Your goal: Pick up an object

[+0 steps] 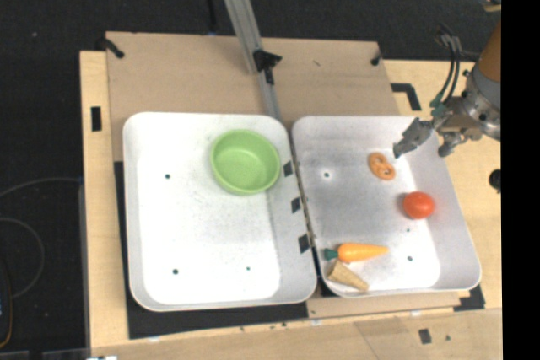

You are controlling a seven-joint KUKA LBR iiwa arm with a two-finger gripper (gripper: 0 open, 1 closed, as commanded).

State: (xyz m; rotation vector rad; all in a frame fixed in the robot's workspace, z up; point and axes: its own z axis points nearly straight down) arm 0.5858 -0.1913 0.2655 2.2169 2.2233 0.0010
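Note:
The right bin (pixel 337 206) holds an orange ring-shaped pastry (pixel 381 166), a red tomato (pixel 418 204), an orange carrot (pixel 363 251) and a tan cone-shaped piece (pixel 348 275). A green bowl (pixel 245 162) sits in the left bin (pixel 169 223). My gripper (pixel 429 139) hovers over the right bin's upper right corner, up and to the right of the pastry. Its two dark fingers are spread apart, with nothing between them.
A slanted metal rail (pixel 240 13) runs from the top of the view down to the gap between the bins. Black cables (pixel 451 63) hang near the arm at the right. Brown board surrounds both bins.

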